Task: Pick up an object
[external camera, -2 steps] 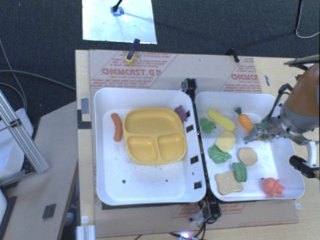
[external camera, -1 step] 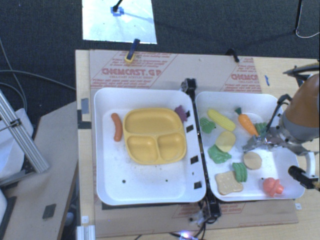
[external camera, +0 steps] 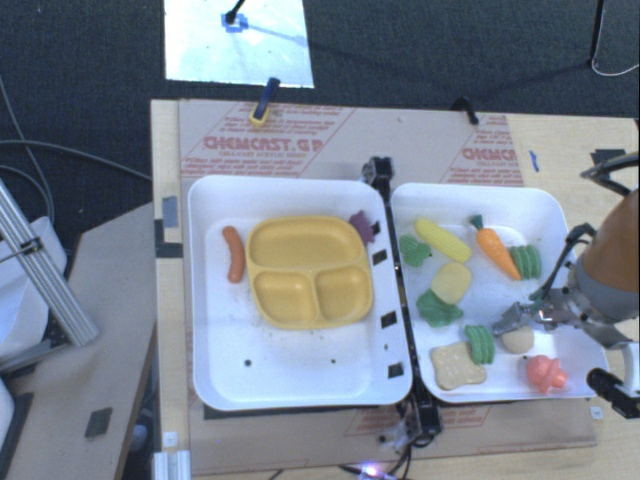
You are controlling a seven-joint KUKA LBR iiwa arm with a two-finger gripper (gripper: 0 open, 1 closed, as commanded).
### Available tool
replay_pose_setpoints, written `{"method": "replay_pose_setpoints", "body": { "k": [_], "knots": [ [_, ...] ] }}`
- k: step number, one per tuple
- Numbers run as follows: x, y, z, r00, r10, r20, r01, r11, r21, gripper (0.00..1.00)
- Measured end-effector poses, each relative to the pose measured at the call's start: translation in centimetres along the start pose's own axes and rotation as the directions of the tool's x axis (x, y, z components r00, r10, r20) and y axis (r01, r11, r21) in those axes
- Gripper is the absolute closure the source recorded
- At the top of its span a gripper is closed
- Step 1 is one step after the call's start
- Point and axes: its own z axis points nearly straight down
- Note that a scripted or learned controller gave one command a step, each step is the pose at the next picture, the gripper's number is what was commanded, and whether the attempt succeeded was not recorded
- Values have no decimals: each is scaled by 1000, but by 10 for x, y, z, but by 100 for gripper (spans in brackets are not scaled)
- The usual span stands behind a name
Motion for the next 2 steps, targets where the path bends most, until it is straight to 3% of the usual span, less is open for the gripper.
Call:
{"method": "replay_pose_setpoints", "body": {
  "k": [1,2],
  "knots": [
    [1,17,-1,1000,-6,1,6,1000,-6,0],
    [0,17,-12,1000,-5,2,5,1000,-9,100]
  ]
}}
